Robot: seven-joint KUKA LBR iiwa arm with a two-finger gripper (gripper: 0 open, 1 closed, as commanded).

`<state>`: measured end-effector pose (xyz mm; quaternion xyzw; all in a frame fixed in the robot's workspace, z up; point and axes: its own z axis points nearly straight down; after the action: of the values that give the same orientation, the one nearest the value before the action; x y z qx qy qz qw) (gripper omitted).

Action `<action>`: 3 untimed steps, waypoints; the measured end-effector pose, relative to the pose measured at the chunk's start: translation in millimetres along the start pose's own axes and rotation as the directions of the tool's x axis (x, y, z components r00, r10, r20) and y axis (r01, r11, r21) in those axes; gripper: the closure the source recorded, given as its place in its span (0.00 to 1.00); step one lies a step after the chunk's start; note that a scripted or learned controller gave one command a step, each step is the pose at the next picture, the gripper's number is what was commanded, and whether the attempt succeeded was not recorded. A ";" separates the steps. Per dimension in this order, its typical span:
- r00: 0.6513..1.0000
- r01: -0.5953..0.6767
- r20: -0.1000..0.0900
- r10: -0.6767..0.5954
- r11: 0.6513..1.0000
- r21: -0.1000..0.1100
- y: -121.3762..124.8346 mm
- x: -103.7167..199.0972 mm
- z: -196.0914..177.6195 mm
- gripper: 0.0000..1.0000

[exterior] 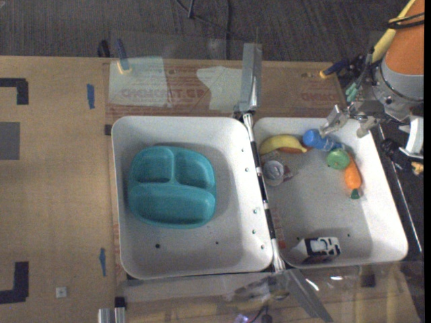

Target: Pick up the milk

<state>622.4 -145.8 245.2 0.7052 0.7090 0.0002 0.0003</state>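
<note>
The arm is cut off at the view's right edge. Its gripper [350, 118] hangs over the right bin's [387, 200] far rim, fingers apart, clasping nothing. The milk carton [322, 247], small and blurry, lies near that bin's near edge. A teal divided plate [172, 185] sits in the left bin [128, 247].

Milk carton [322, 247], black/white, lying on its side nr right bin's front edge.

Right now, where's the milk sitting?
The milk lies in the right bin, near that bin's bottom edge in the camera view, apart from the banana, carrot and other toys clustered at the top.
</note>
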 end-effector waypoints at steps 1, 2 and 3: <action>0.998 0.066 0.003 -0.066 0.998 -0.004 0.7 -75.6 -103.5 0.00; 0.981 -0.195 0.000 0.195 0.981 0.001 -78.3 -61.3 15.7 0.00; 0.678 -0.735 -0.001 0.735 0.678 0.012 -110.4 -60.0 145.5 0.00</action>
<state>512.4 -206.4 99.5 0.9303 0.3668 -0.0013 -0.0056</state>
